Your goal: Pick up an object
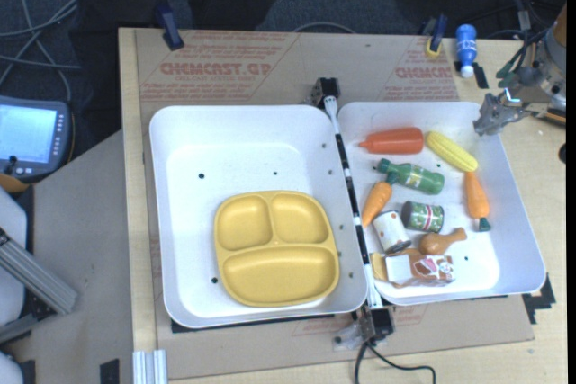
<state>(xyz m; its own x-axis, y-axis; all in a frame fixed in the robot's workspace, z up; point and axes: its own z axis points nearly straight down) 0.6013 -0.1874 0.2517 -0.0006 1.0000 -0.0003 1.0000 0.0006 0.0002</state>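
Toys crowd the right bin [517, 225], and we have not yet reached any of them. Our gripper [493, 114] hovers over that bin's rim at about two o'clock, and we cannot tell how its pincer stands. Nearest lies the corn cob [452, 151], toward seven o'clock of the gripper, with the red sausage [393, 140] beyond it at nine. We judge the corn the cleanest target: descend centred across its narrow width, avoiding the green bottle [412, 176] just below.

Tray [275, 247] in left bin [180, 148]; toys in right bin [513, 229].
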